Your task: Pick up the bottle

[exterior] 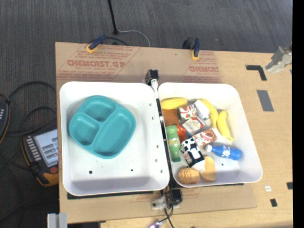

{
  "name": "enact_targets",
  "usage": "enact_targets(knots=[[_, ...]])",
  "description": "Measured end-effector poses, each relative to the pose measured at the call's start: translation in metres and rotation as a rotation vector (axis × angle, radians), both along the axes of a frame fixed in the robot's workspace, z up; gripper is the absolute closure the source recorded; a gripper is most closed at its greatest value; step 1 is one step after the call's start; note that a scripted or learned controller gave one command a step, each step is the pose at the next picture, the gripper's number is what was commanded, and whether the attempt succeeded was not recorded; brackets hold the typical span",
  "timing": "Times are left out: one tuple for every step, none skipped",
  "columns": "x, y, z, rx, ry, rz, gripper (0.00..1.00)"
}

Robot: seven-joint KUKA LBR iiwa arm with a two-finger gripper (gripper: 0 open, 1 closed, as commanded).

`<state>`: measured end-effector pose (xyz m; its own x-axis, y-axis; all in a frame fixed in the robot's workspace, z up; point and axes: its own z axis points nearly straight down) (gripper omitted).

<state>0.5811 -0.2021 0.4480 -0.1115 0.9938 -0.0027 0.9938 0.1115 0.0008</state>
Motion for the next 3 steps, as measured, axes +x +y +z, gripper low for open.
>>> enact_targets(knots=[[0.001, 0.000, 0.010, -0.002, -0.001, 0.000, 1.00], [0.016, -0.022, 0.080, -0.002, -0.001, 0.384, 1.00], [0.017, -0.022, 0.090, -0.004, -0.003, 0.383, 1.00]])
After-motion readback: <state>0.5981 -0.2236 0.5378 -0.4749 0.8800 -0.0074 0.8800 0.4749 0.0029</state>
